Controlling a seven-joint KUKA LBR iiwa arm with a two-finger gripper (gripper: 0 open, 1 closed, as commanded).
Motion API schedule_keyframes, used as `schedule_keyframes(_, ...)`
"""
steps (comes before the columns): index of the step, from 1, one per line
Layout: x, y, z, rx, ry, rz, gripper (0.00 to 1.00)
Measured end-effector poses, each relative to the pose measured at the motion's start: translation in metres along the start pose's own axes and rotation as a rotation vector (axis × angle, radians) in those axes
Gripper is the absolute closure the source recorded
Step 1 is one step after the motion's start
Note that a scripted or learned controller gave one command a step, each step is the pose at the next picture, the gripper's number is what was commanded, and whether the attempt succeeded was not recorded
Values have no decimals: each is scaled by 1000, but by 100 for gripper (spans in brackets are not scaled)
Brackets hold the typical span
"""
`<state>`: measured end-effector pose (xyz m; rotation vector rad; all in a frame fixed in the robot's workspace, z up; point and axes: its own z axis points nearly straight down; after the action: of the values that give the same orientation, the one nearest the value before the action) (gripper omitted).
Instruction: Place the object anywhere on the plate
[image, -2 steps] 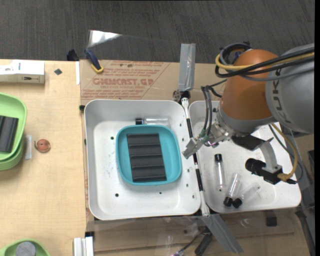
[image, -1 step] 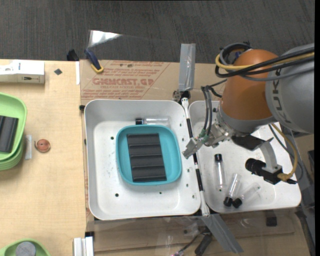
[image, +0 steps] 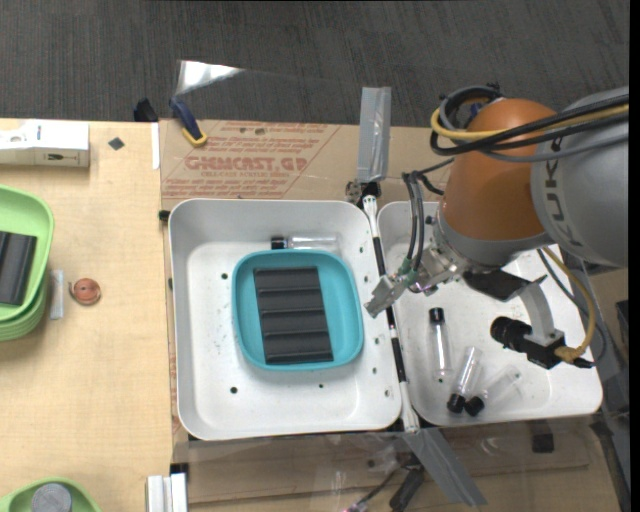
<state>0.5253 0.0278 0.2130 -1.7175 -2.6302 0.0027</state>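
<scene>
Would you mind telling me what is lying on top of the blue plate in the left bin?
A black ribbed block lies on the plate, covering its middle; the plate's surface beneath cannot be seen.

2 white bins (image: 190, 330), 1 teal plate (image: 246, 320), 4 clear tubes (image: 438, 340).

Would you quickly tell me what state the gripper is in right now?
Gripper: cannot be told; it sits over the divide between the two bins, with nothing seen held.

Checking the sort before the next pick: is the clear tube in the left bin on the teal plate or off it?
Off it. The clear tube lies on the left bin's floor beyond the teal plate's far rim.
</scene>
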Motion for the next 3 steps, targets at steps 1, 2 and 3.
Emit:
schedule_keyframes(1,0,0,0,0,0,0,0)
schedule_keyframes(2,0,0,0,0,0,0,0)
schedule_keyframes(3,0,0,0,0,0,0,0)
